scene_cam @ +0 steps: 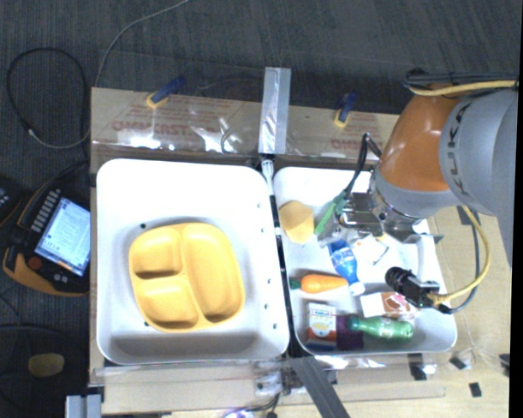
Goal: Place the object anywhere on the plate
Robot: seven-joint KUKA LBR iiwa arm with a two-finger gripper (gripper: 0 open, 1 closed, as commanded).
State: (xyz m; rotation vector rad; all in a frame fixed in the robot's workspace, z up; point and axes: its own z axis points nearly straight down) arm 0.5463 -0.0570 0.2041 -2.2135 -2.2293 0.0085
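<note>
A yellow three-compartment plate (186,272) lies in the left bin (116,190) with nothing on it. My gripper (361,219) hangs over the upper middle of the right bin (441,339), below the orange-banded wrist. Right beside it to the left lie a green item (327,216) and a pale yellow rounded object (296,220). A blue-and-white bottle (344,261) lies just below the gripper. Whether the gripper touches any of them is hidden by its own body.
Lower in the right bin lie an orange carrot (324,283), a small juice carton (321,322), a green bottle (382,328) and a red-and-white packet (387,304). A black cable fitting (410,284) hangs by the wrist. A ridge (278,247) divides the two bins.
</note>
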